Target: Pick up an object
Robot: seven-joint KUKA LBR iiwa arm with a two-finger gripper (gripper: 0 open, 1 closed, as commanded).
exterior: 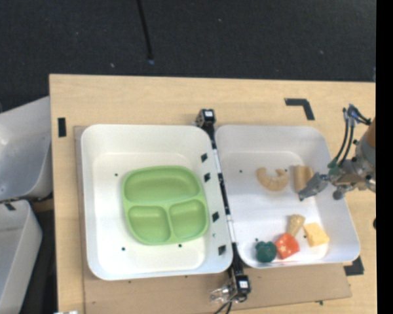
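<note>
Over right bin [340,241], claw [312,186].

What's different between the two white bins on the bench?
The left bin holds one large green divided plate; the right bin holds several small pieces, tan, red, yellow and dark green. The gripper reaches into the right bin, not the left bin. Both are shallow, white and alike in size.

Light wood bench [150,100] carries 2 shallow white bins side by side, edges touching at the middle. Right bin [262,139] sits directly under and beside the gripper [312,187]; left bin [95,195] lies well away from the gripper, on the far side of the right bin. Black corner marks [301,106] on the bench, behind the gripper.
</note>
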